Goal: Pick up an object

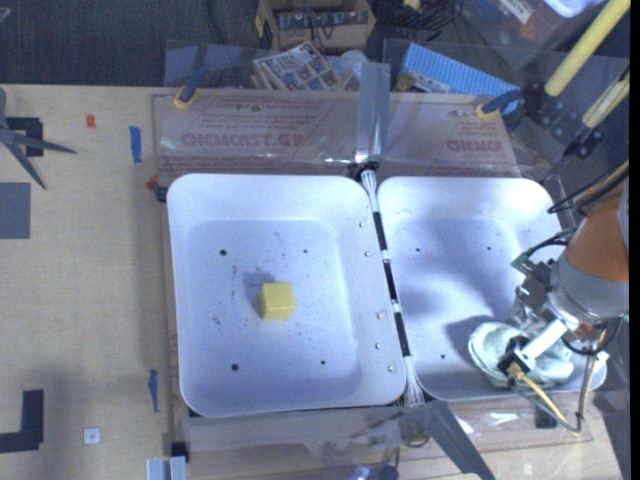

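Observation:
A small yellow cube (pixel 277 300) lies on the floor of the left bin (pixel 200 218), near its middle. A pale, whitish-green rounded object (pixel 490 345) sits in the near right corner of the right bin (pixel 450 218). My gripper (pixel 530 336) is down low in that corner, right over the pale object and covering its right part. The grey arm with its orange band (pixel 600 248) comes in from the right edge. I cannot tell whether the gripper touches the pale object.
The two white bins meet at a central divider (pixel 385 268). Clear plastic sheeting (pixel 340 133) stands behind them. The wooden bench (pixel 70 268) extends to the left, with small blue and black marks on it.

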Motion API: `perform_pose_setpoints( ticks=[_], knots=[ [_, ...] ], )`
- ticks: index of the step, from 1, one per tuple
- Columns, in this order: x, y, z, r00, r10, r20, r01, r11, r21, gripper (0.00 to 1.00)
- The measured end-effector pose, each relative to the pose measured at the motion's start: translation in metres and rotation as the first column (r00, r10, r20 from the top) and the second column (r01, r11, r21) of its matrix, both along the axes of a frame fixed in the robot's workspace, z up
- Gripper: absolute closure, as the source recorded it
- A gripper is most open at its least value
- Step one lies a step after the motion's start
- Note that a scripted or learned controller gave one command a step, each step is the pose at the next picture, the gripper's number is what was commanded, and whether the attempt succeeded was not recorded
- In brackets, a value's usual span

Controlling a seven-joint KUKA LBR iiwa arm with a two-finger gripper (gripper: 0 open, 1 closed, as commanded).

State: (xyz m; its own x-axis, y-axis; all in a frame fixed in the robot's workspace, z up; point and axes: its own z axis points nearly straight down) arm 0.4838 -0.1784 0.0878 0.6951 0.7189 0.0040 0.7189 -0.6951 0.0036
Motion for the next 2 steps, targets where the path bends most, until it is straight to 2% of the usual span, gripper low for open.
perform_pose_setpoints(
  ticks=[1,2],
  knots=[
    [-0.004,0.012,0.075,0.963,-0.271,-0.009,0.271,0.963,0.0,1.0],
    [-0.005,0.012,0.027,0.827,-0.562,-0.011,0.562,0.827,0.0,1.0]
  ],
)
